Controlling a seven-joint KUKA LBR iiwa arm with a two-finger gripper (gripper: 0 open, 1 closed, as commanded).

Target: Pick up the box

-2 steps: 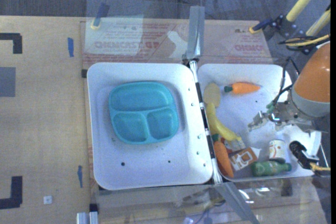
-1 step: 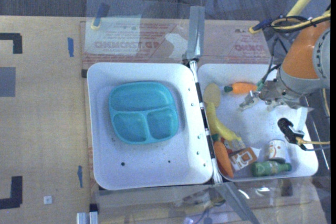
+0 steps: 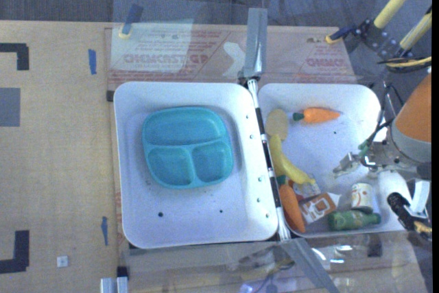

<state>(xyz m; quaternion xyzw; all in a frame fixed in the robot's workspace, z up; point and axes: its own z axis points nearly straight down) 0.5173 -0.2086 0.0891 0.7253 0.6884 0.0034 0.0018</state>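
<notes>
I see the gripper (image 3: 348, 165) low over the right bin (image 3: 322, 91), reaching in from the right edge, with the orange band (image 3: 417, 113) of the arm above it. The metal tips point left toward the middle of that bin, over bare white floor. I cannot tell from this slanted view whether they are spread or closed, and nothing shows between them.

The box (image 3: 318, 206) I am after lies flat near the front wall of the right bin, a small orange and white carton. It sits just right of one carrot (image 3: 291, 208) and just left of a green bottle (image 3: 353, 219), with a white cup (image 3: 361, 195) behind the bottle. A banana (image 3: 285, 165) runs along the left wall down toward the box, and another carrot (image 3: 317, 115) lies at the back. The left bin (image 3: 130, 168) carries a blue tray (image 3: 187, 147).

By my reckoning the pick has not been made. The box rests on the bin floor, apart from the gripper, which stands behind it and a little to the right. What is left is the whole grasp: bring the gripper forward over the box, lower it, close and lift. The crowding from the carrot and bottle on either side looks likely to make that close awkward.
</notes>
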